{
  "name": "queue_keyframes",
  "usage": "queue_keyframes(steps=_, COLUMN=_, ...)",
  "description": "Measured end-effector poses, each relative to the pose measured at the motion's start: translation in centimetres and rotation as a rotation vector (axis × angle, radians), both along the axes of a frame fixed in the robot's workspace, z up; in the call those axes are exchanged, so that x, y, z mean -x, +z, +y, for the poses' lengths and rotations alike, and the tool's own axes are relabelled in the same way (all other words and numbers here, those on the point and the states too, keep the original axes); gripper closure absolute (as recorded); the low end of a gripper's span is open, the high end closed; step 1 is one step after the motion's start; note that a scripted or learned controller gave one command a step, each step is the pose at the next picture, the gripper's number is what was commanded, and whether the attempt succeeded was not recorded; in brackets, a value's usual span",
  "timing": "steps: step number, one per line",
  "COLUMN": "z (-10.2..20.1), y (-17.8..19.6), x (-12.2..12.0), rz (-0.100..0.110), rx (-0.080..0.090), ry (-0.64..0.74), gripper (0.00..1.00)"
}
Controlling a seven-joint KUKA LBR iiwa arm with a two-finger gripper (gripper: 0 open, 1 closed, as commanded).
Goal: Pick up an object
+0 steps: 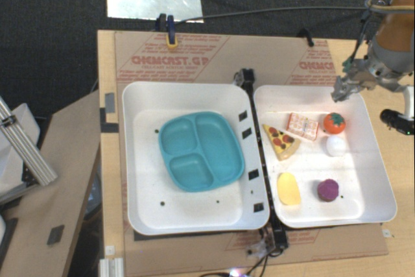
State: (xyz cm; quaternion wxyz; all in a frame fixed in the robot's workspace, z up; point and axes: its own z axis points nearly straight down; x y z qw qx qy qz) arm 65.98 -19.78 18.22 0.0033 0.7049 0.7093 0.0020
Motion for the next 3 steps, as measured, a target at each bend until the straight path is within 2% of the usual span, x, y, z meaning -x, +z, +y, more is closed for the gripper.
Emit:
queue_keyframes(steps=1, z=0.0, y=5.6, x=-0.2, rz=-0.001, rx=0.001, ry=0.001, gripper=1.0)
queue_keyframes(steps=2, z=3.9, y=4.8, x=1.9, rz=0.007, rx=-0.002, ry=0.001, gripper=1.0)
queue_keyframes(steps=3, z=9.2, y=3.9, x=3.6, rz=0.008, rx=-0.003, ry=0.002, gripper=1.0)
